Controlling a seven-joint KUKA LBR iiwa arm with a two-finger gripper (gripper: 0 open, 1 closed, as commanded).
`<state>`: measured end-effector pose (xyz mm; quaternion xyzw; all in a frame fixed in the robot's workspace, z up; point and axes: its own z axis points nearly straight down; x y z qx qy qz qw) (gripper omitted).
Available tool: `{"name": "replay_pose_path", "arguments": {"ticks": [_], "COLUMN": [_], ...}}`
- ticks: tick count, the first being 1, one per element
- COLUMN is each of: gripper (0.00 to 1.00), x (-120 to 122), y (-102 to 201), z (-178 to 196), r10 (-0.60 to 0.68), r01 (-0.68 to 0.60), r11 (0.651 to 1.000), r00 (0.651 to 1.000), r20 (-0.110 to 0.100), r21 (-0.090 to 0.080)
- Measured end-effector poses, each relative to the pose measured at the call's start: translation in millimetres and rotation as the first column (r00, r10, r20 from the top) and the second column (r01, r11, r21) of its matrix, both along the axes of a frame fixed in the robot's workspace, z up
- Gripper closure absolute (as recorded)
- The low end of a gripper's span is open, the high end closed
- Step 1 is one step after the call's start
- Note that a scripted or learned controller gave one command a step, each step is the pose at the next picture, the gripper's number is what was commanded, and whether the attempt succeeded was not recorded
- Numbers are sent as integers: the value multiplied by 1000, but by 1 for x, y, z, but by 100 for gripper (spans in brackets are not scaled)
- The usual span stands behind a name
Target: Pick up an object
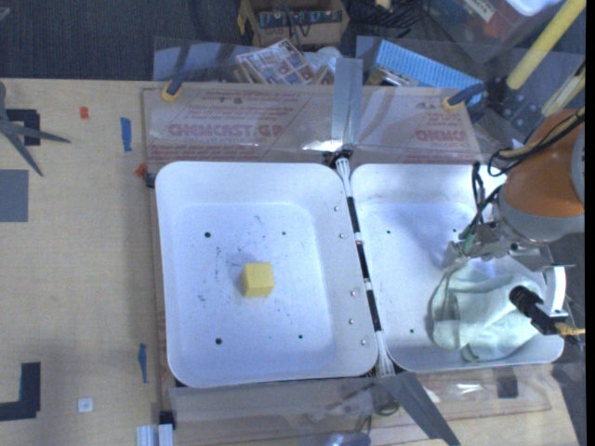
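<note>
Gripper (483, 254) down over the crumpled cloth (483, 319), grip state impossible to tell; yellow block (257, 280) sits well apart, roughly square-on.

Pale wooden bench top (74, 277) with bits of blue tape (125, 135), clear plastic sheeting (307, 124) along its far edge, dark grey floor (93, 21) beyond, cluttered cardboard box (288, 12), blue corrugated panel (423, 68), possibly a yellow pole (548, 35)
</note>
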<state>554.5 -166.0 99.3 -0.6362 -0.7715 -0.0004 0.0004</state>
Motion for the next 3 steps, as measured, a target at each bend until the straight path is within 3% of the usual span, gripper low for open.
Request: {"name": "replay_pose_path", "arguments": {"ticks": [1, 2, 3], "gripper": [100, 100, 100], "x": [-55, -70, -60], "y": [-14, -54, -56], "z": [-9, -9, -9], "r10": [226, 488, 875], "r01": [-226, -488, -874], "r11": [974, 873, 485], "r00": [974, 873, 485], "r20": [13, 12, 6], "r21": [-6, -7, -19]}}
